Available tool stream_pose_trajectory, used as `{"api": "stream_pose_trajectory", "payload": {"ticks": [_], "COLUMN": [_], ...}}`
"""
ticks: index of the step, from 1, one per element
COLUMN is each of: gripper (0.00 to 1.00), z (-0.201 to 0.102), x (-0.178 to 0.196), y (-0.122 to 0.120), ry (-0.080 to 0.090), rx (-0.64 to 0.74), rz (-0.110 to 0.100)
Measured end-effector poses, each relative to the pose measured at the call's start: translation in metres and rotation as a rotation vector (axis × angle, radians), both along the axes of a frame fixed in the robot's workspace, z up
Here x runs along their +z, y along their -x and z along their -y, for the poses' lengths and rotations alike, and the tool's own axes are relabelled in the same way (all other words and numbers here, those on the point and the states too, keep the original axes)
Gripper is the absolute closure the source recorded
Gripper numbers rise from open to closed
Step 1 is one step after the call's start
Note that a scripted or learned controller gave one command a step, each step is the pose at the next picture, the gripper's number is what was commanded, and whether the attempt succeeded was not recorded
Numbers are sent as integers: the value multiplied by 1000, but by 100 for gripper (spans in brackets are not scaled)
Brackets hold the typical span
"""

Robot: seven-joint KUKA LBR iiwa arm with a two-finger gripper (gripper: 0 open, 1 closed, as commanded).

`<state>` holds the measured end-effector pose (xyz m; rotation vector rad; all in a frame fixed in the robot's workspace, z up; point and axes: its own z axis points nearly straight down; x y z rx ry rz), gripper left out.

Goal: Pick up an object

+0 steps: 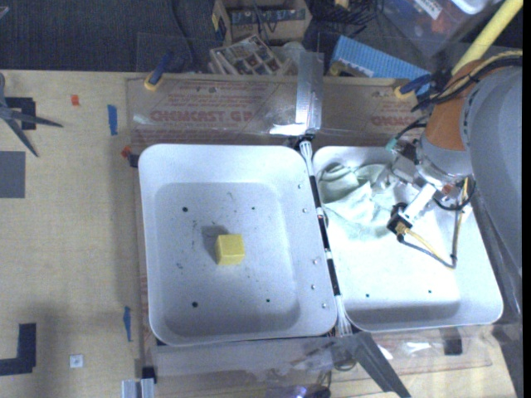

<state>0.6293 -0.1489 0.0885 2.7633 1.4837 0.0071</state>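
A small yellow block lies near the middle of the left bin. A crumpled pale cloth sits in the far left part of the right bin. My gripper is low over the right bin, at the cloth's right edge, and seems to touch it. The grey arm with its orange band comes in from the right and hides the bin's far right corner.
A clear plastic wall stands behind both bins, with clutter and cables beyond it. The wooden bench extends to the left of the bins. A metal divider separates the two bins.
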Motion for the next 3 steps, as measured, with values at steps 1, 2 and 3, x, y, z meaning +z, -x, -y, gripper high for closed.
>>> {"api": "stream_pose_trajectory", "payload": {"ticks": [1,2,3], "gripper": [100,0,100], "z": [-2,-2,-2], "x": [12,11,22], "y": [-2,-2,-2], "ry": [0,0,1], "rx": [3,3,5], "rz": [2,2,3]}}
